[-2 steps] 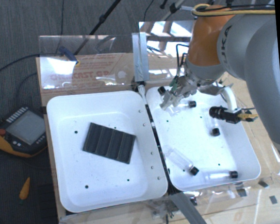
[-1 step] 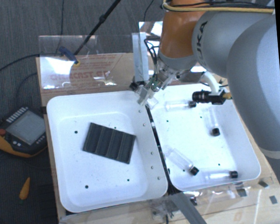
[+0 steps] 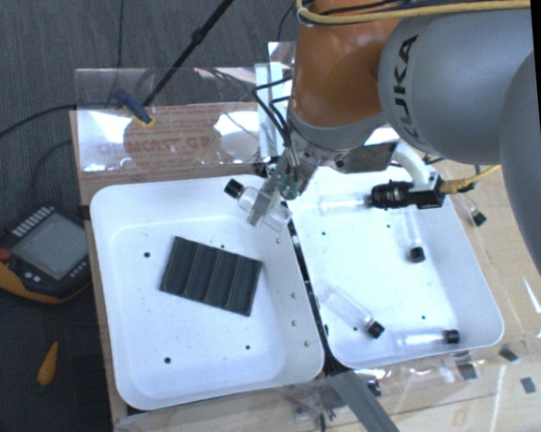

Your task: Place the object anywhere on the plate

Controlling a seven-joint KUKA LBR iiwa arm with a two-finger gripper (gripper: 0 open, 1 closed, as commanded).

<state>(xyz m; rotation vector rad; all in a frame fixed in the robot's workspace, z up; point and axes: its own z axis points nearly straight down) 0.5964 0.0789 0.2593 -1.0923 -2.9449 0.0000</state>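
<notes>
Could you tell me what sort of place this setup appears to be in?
Most likely a robotics lab test bench. A KUKA arm reaches over two white bins, one holding a dark ribbed plate, the other clear vials. A teach pendant lies on the grey carpet beside the bench.

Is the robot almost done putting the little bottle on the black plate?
Not yet. The claw hangs over the left bin's top right corner with a clear vial at its tip. The dark plate is still bare. Left: carry it over, set it down.
</notes>
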